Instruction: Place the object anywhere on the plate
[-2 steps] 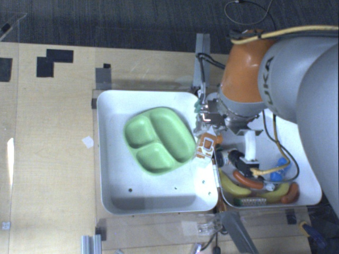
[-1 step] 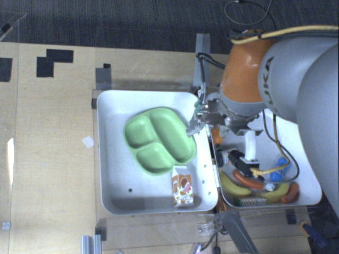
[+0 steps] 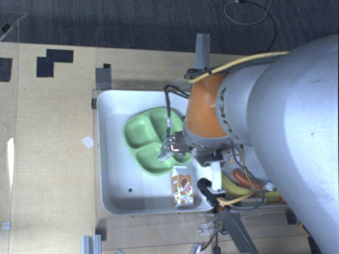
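Note:
A light green plate [image 3: 147, 134] with three sections lies in the left white bin [image 3: 114, 157]. My gripper [image 3: 169, 149] hangs over the plate's right edge, below the arm's orange band [image 3: 204, 112]. A small white and orange carton [image 3: 182, 188] stands in the bin just below and right of the plate, close to the gripper but apart from it. The arm hides the plate's right part. I see nothing on the plate's visible sections.
The grey arm covers most of the right bin. A yellow banana [image 3: 238, 187] and an orange item [image 3: 244, 178] lie there beneath the arm. Black cables [image 3: 209, 192] hang near the carton. Wooden bench surrounds the bins on the left.

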Motion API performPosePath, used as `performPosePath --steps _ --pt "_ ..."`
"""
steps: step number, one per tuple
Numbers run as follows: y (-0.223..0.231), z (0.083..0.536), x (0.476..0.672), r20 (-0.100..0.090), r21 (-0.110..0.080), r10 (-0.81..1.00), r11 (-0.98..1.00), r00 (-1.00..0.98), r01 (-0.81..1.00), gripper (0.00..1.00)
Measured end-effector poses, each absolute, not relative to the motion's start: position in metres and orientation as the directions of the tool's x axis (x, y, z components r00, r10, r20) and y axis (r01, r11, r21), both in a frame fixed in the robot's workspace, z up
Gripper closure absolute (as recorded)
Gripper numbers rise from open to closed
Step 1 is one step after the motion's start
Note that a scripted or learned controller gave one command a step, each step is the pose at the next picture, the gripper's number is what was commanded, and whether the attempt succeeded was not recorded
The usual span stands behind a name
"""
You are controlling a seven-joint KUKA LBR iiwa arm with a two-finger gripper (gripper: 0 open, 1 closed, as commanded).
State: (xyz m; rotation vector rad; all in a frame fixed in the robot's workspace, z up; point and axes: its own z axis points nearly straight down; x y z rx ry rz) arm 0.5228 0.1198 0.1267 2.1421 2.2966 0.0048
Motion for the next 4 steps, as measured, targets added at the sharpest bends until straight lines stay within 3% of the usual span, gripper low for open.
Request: performPosePath --steps 1,2,3,4 --pt "0.109 0.185 0.489 0.001 0.004 0.977 0.212 -0.212 0.977 0.0" --pt "0.108 0.195 0.491 0.001 0.007 0.978 0.211 -0.211 0.978 1.0" --pt "0.124 0.215 0.582 0.0 0.004 0.962 0.272 -0.272 0.962 1.0" --pt "0.102 0.216 0.625 -0.004 0.007 0.821 0.572 -0.572 0.82 1.0"
